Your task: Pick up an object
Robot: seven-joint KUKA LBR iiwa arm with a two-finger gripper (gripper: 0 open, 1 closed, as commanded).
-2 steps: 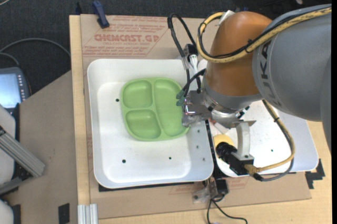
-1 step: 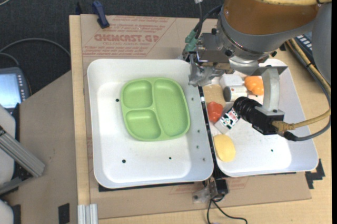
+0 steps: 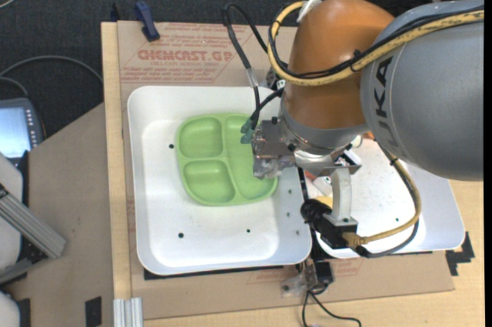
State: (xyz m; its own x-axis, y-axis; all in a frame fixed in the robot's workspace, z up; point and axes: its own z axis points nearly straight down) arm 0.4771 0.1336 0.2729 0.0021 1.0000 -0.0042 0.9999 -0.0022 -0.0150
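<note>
A green sectioned tray (image 3: 211,160) lies flat in the white bin (image 3: 146,187) at centre-left, looking light, stiff and slick, best taken by its raised right rim, where the pincer (image 3: 265,152) hovers, its grip hidden so I cannot tell.

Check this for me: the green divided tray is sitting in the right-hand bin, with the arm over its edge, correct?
Not quite. The camera view shows the green divided tray lying in the left bin, not the right one. The arm does reach over the tray's right edge.
</note>
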